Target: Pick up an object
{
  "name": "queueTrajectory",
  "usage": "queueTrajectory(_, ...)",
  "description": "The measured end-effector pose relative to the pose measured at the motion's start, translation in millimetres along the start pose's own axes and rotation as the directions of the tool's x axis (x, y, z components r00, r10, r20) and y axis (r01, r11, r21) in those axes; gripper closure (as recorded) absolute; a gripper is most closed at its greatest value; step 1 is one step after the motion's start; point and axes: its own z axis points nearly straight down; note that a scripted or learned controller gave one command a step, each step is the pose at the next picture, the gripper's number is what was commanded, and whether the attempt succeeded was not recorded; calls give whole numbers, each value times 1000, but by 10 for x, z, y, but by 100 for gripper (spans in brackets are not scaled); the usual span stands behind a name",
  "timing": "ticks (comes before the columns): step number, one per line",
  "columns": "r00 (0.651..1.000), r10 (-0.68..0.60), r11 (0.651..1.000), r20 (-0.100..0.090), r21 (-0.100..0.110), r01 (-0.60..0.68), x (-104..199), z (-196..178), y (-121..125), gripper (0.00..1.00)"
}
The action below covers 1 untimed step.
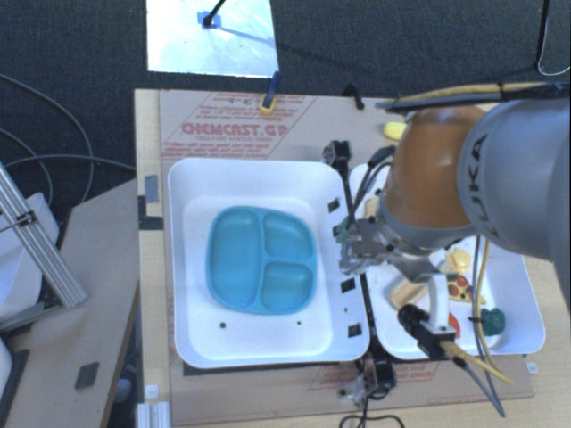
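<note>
— Starting with grey arm, covering much of right bin; spotting gripper over the divide between bins.

— Spread or pinching?

— Cannot tell; hiding under the wrist. Eyeing tan piece just right of it, lying slantwise. Green lump sitting farther right; blue tray sitting left, in left bin.

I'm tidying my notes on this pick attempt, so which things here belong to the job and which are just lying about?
Job: arm; right bin; green piece, pale yellow piece and tan piece in it; blue divided plate in left bin.
Lying about: shiny sheet; yellow clip; metal rail.
</note>
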Motion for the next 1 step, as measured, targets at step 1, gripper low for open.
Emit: queueTrajectory(1, 1000, -4, 1000, -1, -5, 4, 693, -3, 487, 100)
